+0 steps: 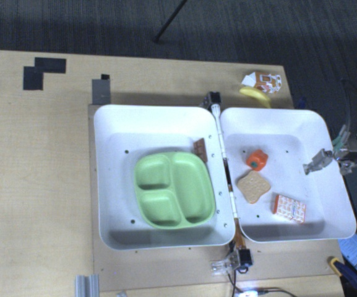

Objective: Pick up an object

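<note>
Orange and squat, a small pepper-like toy (257, 159) sits at about twelve o'clock from the middle of the right bin (289, 124), its green end turned toward eleven. Just below it, near the bin's centre, lies a tan slice of toast (253, 187), its long axis running from roughly one o'clock to seven, apart from the orange toy by a sliver. At five o'clock from the toast, a small red-and-white printed box (289, 208) lies flat, its long axis from ten to four.

My gripper (320, 161) hangs at three o'clock over the right bin's edge, above the floor and well apart from all three objects; nothing sits in it, and I cannot tell how far it is parted.

Over in the left bin (113, 166) rests a green divided tray (174, 189), with a small brown piece (200, 148) at its one o'clock corner. Beyond the bins at twelve, a yellow banana (254, 93) and a printed packet (265, 81) lie on the bench.
</note>
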Robot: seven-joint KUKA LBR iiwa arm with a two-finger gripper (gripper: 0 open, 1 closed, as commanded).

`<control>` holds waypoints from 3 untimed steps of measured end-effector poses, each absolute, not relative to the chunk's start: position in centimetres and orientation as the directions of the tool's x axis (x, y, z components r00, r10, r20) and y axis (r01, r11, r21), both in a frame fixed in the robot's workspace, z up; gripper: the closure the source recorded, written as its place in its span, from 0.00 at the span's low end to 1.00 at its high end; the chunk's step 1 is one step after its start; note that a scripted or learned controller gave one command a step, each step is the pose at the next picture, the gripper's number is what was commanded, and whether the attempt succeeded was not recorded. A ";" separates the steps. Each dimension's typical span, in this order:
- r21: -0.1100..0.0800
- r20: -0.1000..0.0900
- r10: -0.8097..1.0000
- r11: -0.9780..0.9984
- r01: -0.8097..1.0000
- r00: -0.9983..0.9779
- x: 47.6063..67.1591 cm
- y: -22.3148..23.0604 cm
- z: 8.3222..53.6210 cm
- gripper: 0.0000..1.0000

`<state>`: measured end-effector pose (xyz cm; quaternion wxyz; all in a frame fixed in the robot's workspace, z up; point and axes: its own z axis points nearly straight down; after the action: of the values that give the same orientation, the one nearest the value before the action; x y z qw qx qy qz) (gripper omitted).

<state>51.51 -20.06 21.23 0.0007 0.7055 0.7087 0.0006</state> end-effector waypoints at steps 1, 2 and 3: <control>0.005 0.000 1.000 0.004 1.000 -0.004 50.9 -13.7 9.5 0.00; 0.009 0.002 1.000 0.006 1.000 -0.006 51.1 -13.6 10.5 1.00; 0.008 0.002 1.000 0.006 1.000 -0.006 51.1 -13.6 10.5 0.00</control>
<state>51.08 -13.63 10.54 0.0021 0.7050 0.7092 0.0037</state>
